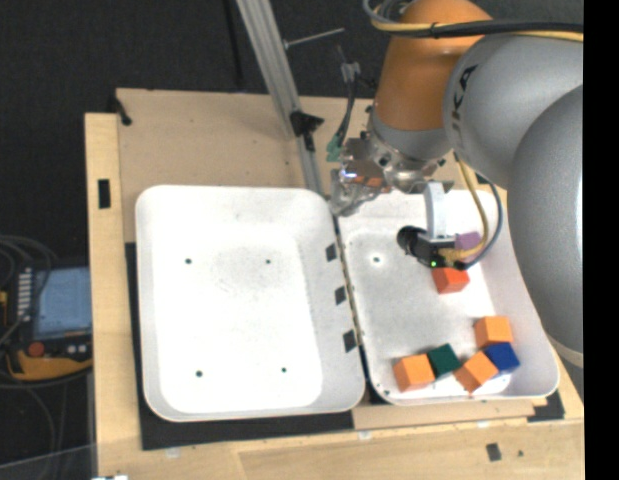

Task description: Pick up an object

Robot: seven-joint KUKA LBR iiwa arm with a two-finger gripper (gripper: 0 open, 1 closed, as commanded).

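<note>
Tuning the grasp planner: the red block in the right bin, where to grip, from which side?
Come straight down on the red block and close on two opposite flat side faces, probably its left and right ones in the camera view. It sits flat and alone on the floor of the right bin, with bare floor on both those sides.

A pale wooden counter (189, 138) carries a black mat (249, 423). On the mat sit two shallow white bins, touching side by side: the left bin (239, 298) and the right bin (389, 308).
</note>
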